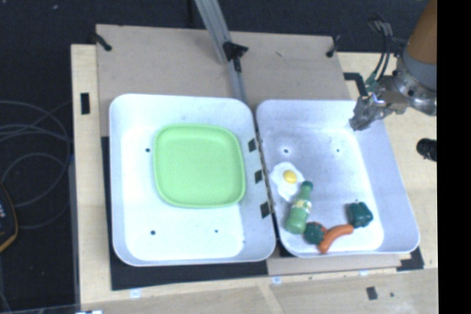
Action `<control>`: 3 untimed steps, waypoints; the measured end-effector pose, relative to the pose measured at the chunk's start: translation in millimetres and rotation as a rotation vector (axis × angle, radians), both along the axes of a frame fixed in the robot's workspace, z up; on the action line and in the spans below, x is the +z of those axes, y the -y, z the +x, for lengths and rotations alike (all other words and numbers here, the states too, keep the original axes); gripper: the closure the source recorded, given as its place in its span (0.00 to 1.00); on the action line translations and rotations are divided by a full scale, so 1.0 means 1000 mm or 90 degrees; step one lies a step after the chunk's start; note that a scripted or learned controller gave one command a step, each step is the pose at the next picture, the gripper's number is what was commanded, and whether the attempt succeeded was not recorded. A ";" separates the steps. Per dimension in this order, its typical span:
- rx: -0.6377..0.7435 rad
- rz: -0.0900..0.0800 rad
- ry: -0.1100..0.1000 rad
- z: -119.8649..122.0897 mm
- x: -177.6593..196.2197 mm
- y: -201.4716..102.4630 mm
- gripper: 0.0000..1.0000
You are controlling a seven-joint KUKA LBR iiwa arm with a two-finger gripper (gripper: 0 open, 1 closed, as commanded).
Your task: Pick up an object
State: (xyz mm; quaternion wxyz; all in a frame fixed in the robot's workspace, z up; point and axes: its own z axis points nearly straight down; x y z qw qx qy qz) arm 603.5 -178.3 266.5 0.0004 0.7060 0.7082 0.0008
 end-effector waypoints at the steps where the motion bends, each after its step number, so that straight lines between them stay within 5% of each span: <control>1: 0.000 0.000 -0.001 0.005 -0.014 -0.053 1.00; 3: 0.001 0.000 0.000 0.008 -0.019 -0.166 1.00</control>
